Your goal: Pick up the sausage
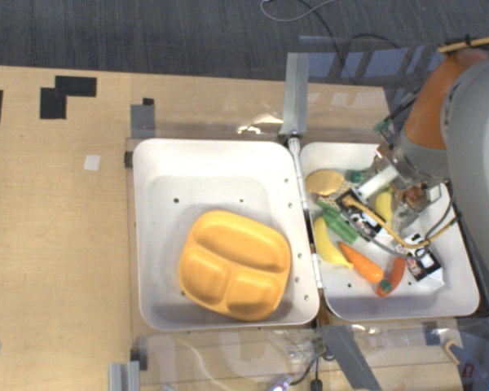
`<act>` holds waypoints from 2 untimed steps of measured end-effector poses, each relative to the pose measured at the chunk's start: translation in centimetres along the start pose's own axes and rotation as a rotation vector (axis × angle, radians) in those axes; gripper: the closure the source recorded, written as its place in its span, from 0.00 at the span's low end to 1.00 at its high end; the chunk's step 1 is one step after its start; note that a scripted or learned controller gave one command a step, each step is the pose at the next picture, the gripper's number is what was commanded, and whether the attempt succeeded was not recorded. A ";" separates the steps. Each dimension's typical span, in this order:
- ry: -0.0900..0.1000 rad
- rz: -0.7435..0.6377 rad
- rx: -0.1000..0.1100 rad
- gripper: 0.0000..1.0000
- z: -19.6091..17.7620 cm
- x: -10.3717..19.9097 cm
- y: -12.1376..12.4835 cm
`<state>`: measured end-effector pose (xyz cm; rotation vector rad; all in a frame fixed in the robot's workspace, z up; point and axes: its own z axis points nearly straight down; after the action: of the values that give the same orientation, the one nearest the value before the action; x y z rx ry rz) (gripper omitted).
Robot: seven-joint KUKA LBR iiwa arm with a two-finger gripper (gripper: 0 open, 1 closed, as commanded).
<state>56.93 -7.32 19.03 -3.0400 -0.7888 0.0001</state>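
A: What lies nearest to the front edge?

B: In the right shallow white bin (464, 296), the short red-brown sausage (394, 274) lies close to the front wall. Its lower end touches the orange tapered carrot (363, 262). Between these two and the front rim there is a strip of bare white floor. The front right corner also has room.

A: And the left shallow white bin (158, 298)?

B: It holds a yellow plastic plate with compartments (235, 263). The plate sits toward the front right corner, near the wall between the bins. The back and left parts are bare floor.

A: What is behind the sausage?

B: A curved yellow banana (327, 246) lies along the left wall of the right bin, with a long green vegetable (336, 222) just beside it. Further back there is a round tan bread piece (326, 182).

A: Where is the tool?

B: The black and white gripper (354, 212) is low over the middle of the right bin, above the green vegetable, apart from the sausage. I cannot tell how far it is open, or whether it has anything. The grey arm with its orange band (430, 108) crosses the far right corner, so that side is crowded.
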 end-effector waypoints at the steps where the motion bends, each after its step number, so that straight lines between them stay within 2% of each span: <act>1: 0.001 0.202 0.000 0.00 -0.9 -9.5 0.2; 2: 0.003 0.300 -0.003 0.00 -8.2 1.5 2.9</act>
<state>59.68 -9.07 27.24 -3.1254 -0.3265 -0.0053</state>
